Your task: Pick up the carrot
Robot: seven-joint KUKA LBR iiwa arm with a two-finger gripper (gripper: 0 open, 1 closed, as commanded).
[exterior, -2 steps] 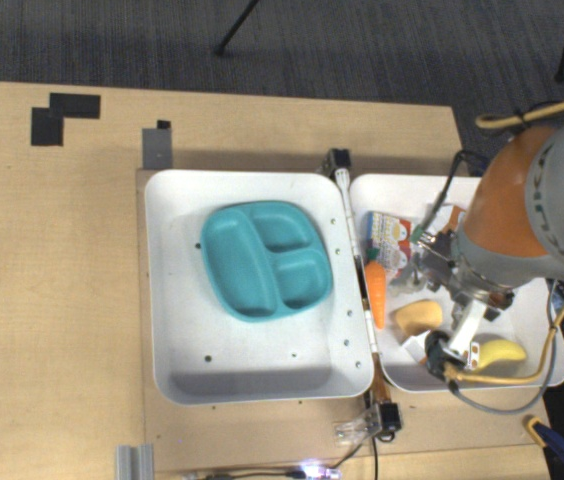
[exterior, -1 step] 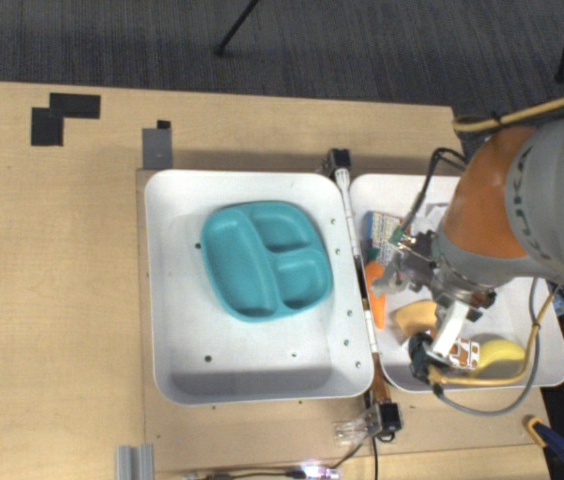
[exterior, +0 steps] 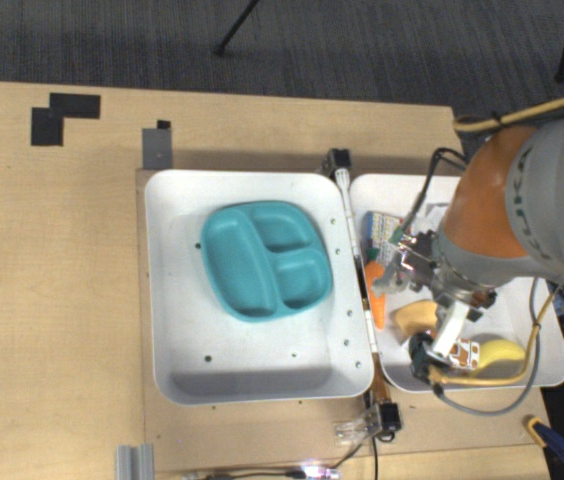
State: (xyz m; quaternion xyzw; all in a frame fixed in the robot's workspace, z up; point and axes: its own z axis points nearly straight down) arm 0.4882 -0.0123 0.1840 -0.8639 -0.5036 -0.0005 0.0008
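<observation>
Carrot (exterior: 376,303): a small orange piece, long and thin, lying in the right bin (exterior: 552,368) along the bin's wall on the left-bin side. It is just beside the tool and slightly nearer the camera than it.
Handling: judged light and stiff, probably a toy with a smooth skin. It should not crush, but a rounded, tapered body could slip or roll out of a loose pinch.
Where to take hold: across the thicker middle, closing crosswise to its length. The thin end offers little to bite on.
Tool (exterior: 409,265): low in the right bin, under the grey-and-orange wrist. I cannot tell whether it is wide or narrow, and nothing can be seen held in it.
Clearance: the carrot lies close against the bin wall, so there is little room on that side — a likely cause of a missed grasp.
Neighbours: a yellow banana-shaped piece (exterior: 417,315) lies close below the tool, another yellow piece (exterior: 497,353) farther toward the arm's side, and a blue-green packet (exterior: 377,230) beyond the tool.
Left bin (exterior: 172,368): past the carrot from the tool, holding a teal divided plate (exterior: 265,258).
Surface (exterior: 62,268): tan, carrying both bins.
</observation>
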